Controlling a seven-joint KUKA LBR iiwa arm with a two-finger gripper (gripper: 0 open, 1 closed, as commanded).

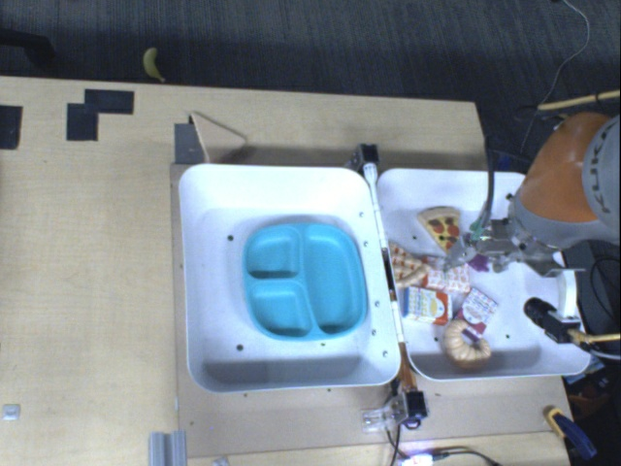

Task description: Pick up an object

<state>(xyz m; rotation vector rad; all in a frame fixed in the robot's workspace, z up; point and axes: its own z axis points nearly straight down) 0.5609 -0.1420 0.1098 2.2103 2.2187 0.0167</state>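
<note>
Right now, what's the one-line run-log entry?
end effector above right bin | near pizza slice | blue tray in left bin | nothing lifted

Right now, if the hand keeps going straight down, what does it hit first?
Probably the red-and-white flat packets heaped mid right white bin, directly beneath the hand. Depth is unclear from above; the yellow pizza-slice toy sits just beside.

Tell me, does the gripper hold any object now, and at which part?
It cannot be told: the gripper hangs low over the food items in the right bin.
</note>
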